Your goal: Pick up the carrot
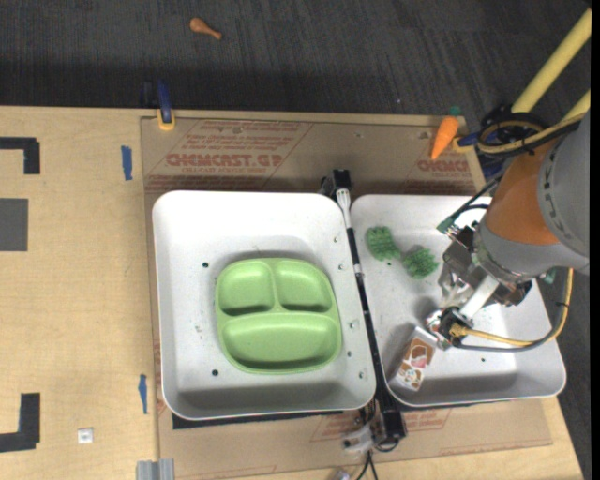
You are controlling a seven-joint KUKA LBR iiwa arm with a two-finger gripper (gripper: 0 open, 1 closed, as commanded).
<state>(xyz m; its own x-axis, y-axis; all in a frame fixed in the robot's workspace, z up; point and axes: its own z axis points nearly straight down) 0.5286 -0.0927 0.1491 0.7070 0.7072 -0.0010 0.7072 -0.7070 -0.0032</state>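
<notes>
The carrot (443,138), orange with a green top, lies on the cardboard bench behind the right bin (525,375), outside its far rim. My gripper (457,286) hangs low over the middle of the right bin, well in front of the carrot and slightly to its right. The grey arm with its orange band (521,208) reaches in from the right and hides part of the bin floor.
Two green broccoli pieces (381,242) (421,262) lie in the right bin left of the gripper. A small printed packet (415,362) lies near its front left. The left bin (178,281) holds a green divided plate (277,312). A small orange thing (204,28) lies on the dark floor beyond.
</notes>
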